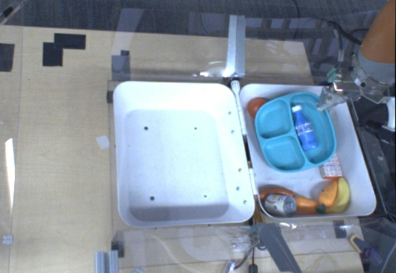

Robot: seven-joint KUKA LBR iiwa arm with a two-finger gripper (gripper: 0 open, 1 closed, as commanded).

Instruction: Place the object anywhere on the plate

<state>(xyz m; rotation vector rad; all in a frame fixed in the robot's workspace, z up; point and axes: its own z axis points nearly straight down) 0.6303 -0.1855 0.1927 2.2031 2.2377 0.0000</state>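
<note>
A blue divided plate (278,142) lies in the right bin (362,188), toward its back. A small blue bottle with a white cap (303,127) lies flat in the plate's long right compartment. My gripper (328,98) hangs at the plate's back right corner, just above and to the right of the bottle's cap end. Nothing shows in its grasp. The arm's orange band (380,39) sits at the right edge of the view.
In the right bin, a red-orange item (255,106) lies behind the plate's left corner, a small red and white packet (331,169) in front of the plate, and a can (279,205), an orange piece (304,204) and a yellow fruit (338,194) along the front wall. The left bin (124,154) adjoins it.
</note>
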